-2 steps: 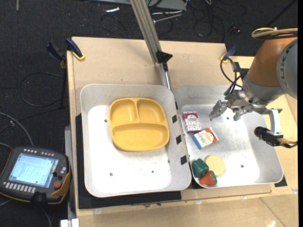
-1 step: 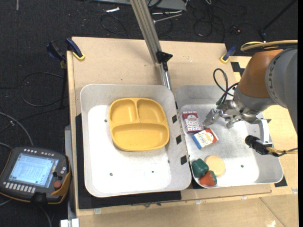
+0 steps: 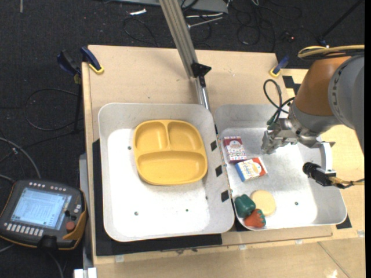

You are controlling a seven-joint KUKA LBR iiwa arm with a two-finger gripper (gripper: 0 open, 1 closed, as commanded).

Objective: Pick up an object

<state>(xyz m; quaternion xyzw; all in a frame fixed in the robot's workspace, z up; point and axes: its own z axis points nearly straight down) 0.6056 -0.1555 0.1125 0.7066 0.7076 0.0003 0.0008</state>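
The right bin (image 3: 301, 172) holds a small red and white carton (image 3: 234, 148), a white packet with orange and blue print (image 3: 250, 169), a pale yellow round disc (image 3: 264, 201), and a green and red toy vegetable (image 3: 249, 211) at the front left corner. My gripper (image 3: 272, 143) hangs over the right bin, to the right of the red carton and above the packet, apart from both. Nothing shows between its fingers. The grey arm with its orange band (image 3: 319, 86) comes in from the right.
A yellow divided plate (image 3: 170, 152) lies in the left bin (image 3: 122, 207). A metal pole (image 3: 182, 33) slants from the top down to the gap between the bins. A teach pendant (image 3: 40, 212) sits at the lower left, off the bench.
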